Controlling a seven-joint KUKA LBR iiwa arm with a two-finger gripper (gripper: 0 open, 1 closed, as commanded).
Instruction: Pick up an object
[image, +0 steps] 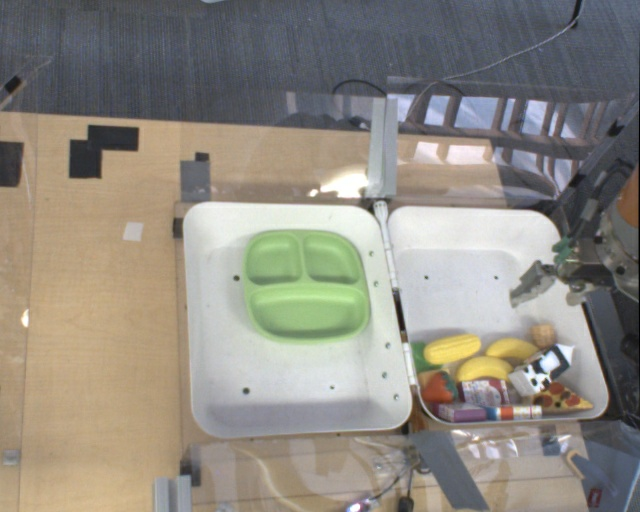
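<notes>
My gripper (552, 288) hangs over the right side of the right bin (460, 270), open, with nothing between its fingers. Below it, in the bin's near corner, lies a pile of toy food: a yellow corn cob (452, 349), two bananas (512, 349) (482, 368), a small tan ball (543, 333), a black-and-white toy (540, 372), a pizza slice (566, 402), a red fruit (437, 387) and a pink box (480, 392). The tan ball is the piece closest to the fingers, a little nearer the camera than they are.
A green divided plate (305, 284) sits in the left bin (215, 330). A metal divider post (381, 150) stands between the bins at the back. The far half of the right bin is bare white floor.
</notes>
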